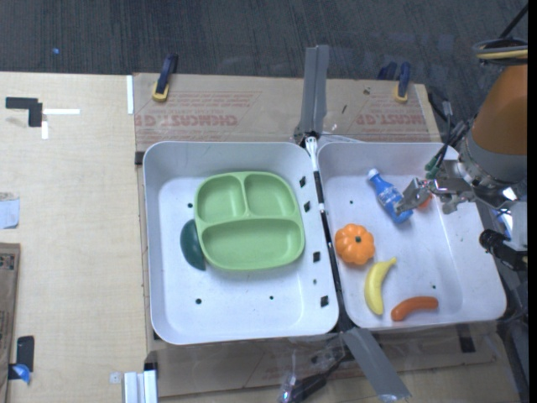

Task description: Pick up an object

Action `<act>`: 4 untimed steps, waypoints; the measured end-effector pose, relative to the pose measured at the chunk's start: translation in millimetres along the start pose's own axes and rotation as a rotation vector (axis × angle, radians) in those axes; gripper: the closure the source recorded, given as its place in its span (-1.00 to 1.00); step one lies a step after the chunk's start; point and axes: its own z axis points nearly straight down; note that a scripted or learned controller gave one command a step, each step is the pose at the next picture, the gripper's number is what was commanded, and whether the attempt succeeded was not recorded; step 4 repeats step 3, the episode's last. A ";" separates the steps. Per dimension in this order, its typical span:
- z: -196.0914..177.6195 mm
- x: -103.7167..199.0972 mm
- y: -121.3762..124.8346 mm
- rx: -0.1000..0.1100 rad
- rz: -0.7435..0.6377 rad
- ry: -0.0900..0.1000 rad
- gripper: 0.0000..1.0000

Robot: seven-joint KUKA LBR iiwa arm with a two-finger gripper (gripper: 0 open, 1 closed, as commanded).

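The gripper sits at the blue bottle's three o'clock in the right bin; I cannot tell its state. Nothing looks lifted yet; grasping and raising remain.

I have one fixed camera above the bench, looking down at a slant. It sits far enough back to take in both white bins and the floor beyond.
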 end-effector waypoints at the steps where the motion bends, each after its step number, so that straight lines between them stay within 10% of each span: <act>1: 102.3 29.3 32.9 -0.001 0.093 0.000 -1.00; 2: 93.5 27.8 32.6 0.000 0.097 0.000 1.00; 3: -35.4 92.8 82.6 0.000 0.316 -0.002 1.00; 4: -35.4 92.8 82.6 0.000 0.316 -0.002 1.00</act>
